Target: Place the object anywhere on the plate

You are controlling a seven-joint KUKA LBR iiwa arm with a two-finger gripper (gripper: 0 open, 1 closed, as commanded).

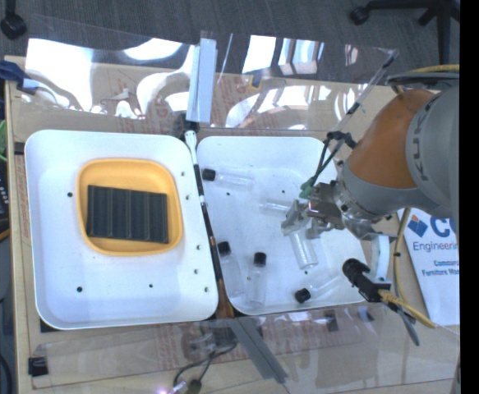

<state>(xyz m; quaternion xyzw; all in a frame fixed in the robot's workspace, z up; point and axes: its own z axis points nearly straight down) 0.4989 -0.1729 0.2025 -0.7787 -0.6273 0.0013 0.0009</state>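
Camera view | claw (298, 222) over right bin (247, 150) | above clear vial (305, 253)

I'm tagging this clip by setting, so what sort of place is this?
Probably a robotics lab: a bench with two white bins, a grey and orange arm over small clear vials, and office chair wheels on carpet.

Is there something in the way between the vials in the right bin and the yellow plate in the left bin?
Only the two bin walls where they meet, between the right bin and the left bin. The clear vials lie near the gripper; a carried vial must pass over these rims. The plate holds a dark ridged insert.
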